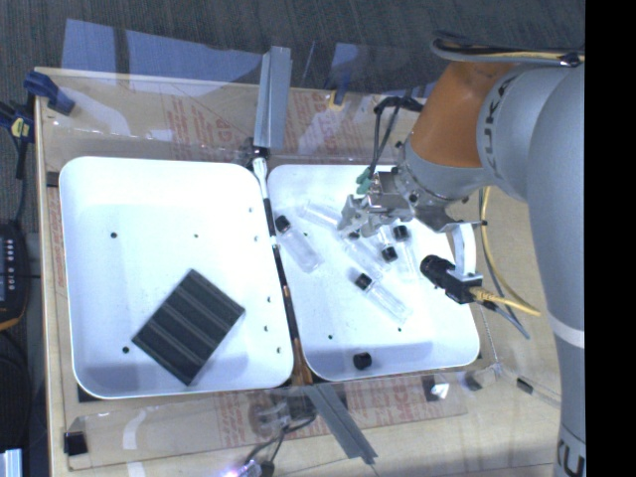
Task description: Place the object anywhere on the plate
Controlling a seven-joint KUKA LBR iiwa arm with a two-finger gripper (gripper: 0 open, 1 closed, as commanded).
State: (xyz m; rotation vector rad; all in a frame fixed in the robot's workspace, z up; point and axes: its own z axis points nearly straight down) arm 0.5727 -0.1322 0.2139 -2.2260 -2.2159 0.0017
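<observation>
A dark ribbed rectangular plate (189, 326) lies at a slant in the front of the left bin (99, 182). Several clear vials with black caps lie scattered in the right bin (437, 351): one near the divider (297, 245), one further back (320, 213), one toward the middle (380, 290). My gripper (362, 217) hangs low over the back middle of the right bin, right beside the vial at the back. The metal of the gripper and the clear vials blend together there, so I cannot make out anything held.
A loose black cap (362, 361) sits near the right bin's front wall, and two more small black pieces (396, 243) lie just right of the gripper. A black connector with yellow cable (449, 278) hangs over the bin's right side. The arm covers the back right corner.
</observation>
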